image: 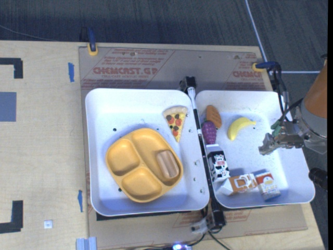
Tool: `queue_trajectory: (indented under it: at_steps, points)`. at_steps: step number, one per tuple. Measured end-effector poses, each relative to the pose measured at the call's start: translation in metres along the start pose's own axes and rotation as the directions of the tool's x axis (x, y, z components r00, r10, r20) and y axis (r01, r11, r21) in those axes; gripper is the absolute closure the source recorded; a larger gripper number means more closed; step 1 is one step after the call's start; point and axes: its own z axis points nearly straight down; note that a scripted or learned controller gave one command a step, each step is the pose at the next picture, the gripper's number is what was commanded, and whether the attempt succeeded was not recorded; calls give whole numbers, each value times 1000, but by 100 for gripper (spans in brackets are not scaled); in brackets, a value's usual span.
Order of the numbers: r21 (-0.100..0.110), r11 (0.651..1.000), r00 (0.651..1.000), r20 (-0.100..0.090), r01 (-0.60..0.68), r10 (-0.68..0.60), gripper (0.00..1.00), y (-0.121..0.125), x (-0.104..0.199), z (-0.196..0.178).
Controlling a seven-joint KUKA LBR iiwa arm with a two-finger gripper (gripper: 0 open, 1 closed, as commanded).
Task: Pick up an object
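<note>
The 2 bins sit side by side; the right bin (291, 189) holds the gripper (271, 142) at its 3 o'clock edge, grip state impossible to tell. The banana (239, 126) lies just toward 10 o'clock, long axis running 2-to-8 o'clock. Risk: its curve could roll off-centre, so the fingers slip.

Floor: dark blue-grey carpet (156, 9) runs across the top, with a thin pale cable (253, 22) slanting over it.
Bench: a light wood bench (41, 150) fills the left side, marked with black tape (15, 66) and blue tape (71, 72).
Board: a brown sheet (156, 66) printed in red letters lies on the bench, clamped at its far corners.
Light: even and soft, casting faint shadows.
</note>
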Motion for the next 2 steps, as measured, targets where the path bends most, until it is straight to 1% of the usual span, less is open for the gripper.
queue_trajectory:
  at_steps: [1, 2]
  points:
    - [-2, 1000, 1000, 1, 1, -1, 100, 108, 16, 69]
    - [-4, 1000, 1000, 0, 2, -2, 100, 59, 99, -17]
